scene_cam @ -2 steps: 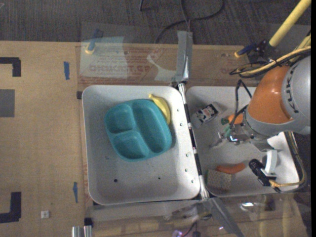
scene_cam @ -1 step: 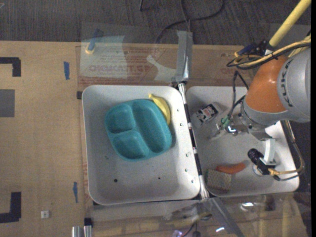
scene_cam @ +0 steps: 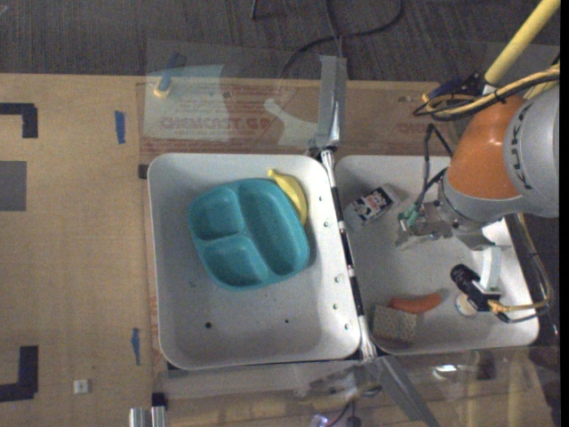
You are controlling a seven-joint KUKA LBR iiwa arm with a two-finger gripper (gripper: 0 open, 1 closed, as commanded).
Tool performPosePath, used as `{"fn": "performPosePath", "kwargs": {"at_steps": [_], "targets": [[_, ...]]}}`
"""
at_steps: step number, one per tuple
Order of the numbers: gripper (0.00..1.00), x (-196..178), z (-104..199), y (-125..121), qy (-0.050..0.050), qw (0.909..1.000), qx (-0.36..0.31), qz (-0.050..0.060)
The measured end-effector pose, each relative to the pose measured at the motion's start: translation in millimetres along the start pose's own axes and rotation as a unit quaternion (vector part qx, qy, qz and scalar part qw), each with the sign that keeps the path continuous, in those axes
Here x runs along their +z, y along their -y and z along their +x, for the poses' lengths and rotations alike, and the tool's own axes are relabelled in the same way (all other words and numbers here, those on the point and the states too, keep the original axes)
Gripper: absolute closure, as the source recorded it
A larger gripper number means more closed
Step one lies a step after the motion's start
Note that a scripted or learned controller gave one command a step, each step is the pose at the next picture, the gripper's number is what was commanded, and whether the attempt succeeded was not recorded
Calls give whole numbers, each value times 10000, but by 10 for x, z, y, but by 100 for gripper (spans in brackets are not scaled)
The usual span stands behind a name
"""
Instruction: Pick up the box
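Hiding under tray (scene_cam: pixel 250 234): banana (scene_cam: pixel 292 191)

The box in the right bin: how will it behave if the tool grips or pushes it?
The box is small with flat printed faces, so probably stiff and light. It lies flat on the bin floor, so it should slide, not roll. It lies close to the bin's left wall, so a push may jam it there.

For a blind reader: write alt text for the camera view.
A grey-and-orange arm's gripper hovers in the right bin near a small box, with an orange sausage-shaped item and a sponge. The left bin holds a teal divided plate and a banana.
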State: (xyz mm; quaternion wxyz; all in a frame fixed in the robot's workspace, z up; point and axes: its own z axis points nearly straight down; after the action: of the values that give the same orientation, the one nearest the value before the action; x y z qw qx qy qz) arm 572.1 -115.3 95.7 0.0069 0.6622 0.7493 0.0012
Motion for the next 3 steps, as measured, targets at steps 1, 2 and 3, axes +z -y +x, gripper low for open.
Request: {"fn": "performPosePath", "kwargs": {"at_steps": [1,2,3], "targets": [[100,-697,-593,-543,-43,9961,-882,49],[100,76,32,-206,-26,9984,-568,15],[0,83,47,-211,-41,9984,-572,8]]}}
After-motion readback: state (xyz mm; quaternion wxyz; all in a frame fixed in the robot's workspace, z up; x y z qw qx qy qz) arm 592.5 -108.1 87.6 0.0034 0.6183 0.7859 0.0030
